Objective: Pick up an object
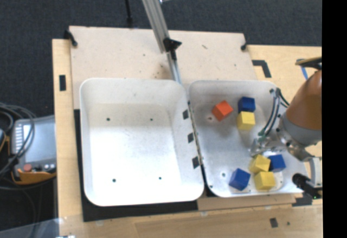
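White plastic is what we have to work over: two shallow bins side by side, and we take the right bin (pixel 217 93) as our landmark. In the camera view, all the blocks lie inside it, while the left bin (pixel 89 96) sits just beside its left wall. Toward the back of the right bin we see an orange block (pixel 222 110), with a blue block (pixel 246 104) beside it and a yellow block (pixel 246 119) touching that blue one on its near side. Toward the bin's front right corner there is a tighter cluster: a tilted yellow block (pixel 260 163), a blue block (pixel 277 162) pressed against it, another yellow block (pixel 265 180) just in front, and a blue block (pixel 239 178) a little apart to the left. The gripper (pixel 262 146) hangs over this cluster, close above the tilted yellow block, with the arm's orange band (pixel 309 104) reaching in over the bin's right wall. We cannot tell how the jaws stand, because the wrist and cables hide them, and nothing shows between them. We judge the pick is not yet made. To do it well, we should centre on the tilted yellow block, turn the wrist to match its faces, and descend so the neighbouring blue block is not trapped or nudged. The crowding there risks a glancing close; the lone blue block at the left of the cluster would be an easier target
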